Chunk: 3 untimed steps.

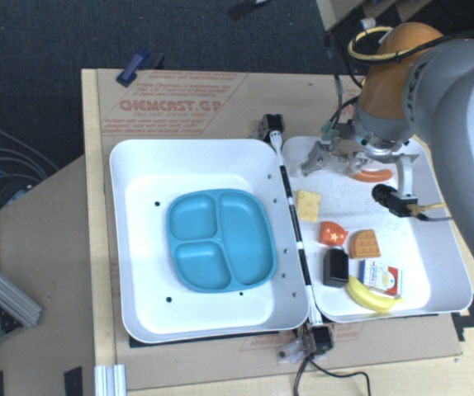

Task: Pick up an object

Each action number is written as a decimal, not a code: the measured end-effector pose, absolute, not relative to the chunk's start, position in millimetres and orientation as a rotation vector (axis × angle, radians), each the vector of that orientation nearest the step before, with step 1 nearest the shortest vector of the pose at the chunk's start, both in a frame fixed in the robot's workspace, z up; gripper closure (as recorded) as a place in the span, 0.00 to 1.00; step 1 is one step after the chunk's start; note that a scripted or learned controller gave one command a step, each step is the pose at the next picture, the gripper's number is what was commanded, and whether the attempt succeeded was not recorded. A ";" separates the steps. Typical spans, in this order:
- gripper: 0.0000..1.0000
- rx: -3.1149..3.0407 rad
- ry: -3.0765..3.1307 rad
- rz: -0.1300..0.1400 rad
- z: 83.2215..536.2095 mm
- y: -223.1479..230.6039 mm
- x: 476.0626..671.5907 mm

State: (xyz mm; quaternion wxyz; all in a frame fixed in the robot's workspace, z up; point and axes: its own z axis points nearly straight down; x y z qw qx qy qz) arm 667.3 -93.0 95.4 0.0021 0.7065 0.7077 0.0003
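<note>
While the grey arm (435, 81) reaches in from the view's right, its gripper (336, 157) stands low over the far end of the right-hand white bin (443, 246); whether it is spread or pressed together cannot be told from this angle. A red-orange oblong piece (376, 174) lies on the bin floor just beside the gripper, partly covered by the wrist. Nearer the camera in the same bin lie a pale yellow block (308, 205) against the dividing wall, a small red piece (332, 233), a brown waffle-like square (364, 243), a black block (336, 267), a yellow banana (367, 297) and a small printed carton (383, 279) touching the banana. The left-hand white bin (138, 188) holds a blue divided plate (220, 239), lying flat.
</note>
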 end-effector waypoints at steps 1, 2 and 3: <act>0.00 2.225 2.222 -0.002 84.1 -98.6 591.6; 1.00 2.224 2.220 0.001 94.5 -98.1 592.3; 0.00 2.224 2.221 0.001 94.4 -98.1 592.2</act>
